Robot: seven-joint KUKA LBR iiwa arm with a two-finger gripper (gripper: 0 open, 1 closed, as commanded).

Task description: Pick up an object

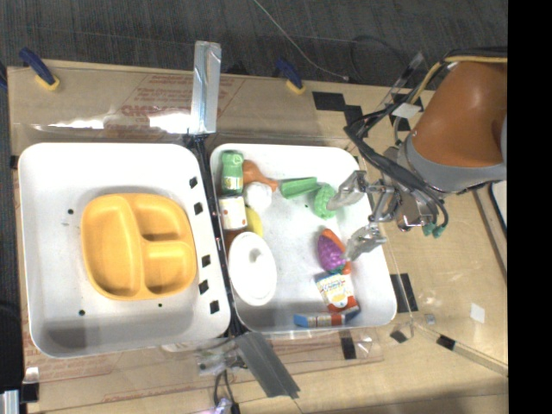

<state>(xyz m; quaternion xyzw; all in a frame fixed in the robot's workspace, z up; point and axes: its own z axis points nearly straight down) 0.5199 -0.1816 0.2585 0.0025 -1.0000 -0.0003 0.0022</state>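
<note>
My gripper (354, 216) hangs over the right side of the right bin (293, 317), its two metal fingers spread wide with nothing between them. One fingertip (348, 188) is beside a green object (323, 200); the other fingertip (358, 244) is just right of a purple object (329, 250). Left of the green object lies a green block (297, 186). A small white and orange carton (336, 291) lies below the purple object. A white round lid (252, 267), a green-capped bottle (231, 172), a brown bottle (231, 211) and an orange piece (257, 176) fill the bin's left side.
The left bin (52, 317) holds a yellow divided tray (138, 244). A marker (326, 319) lies along the right bin's front wall. The arm and its cables come in from the right over the bench. Blue clamps sit on the bench's far edge.
</note>
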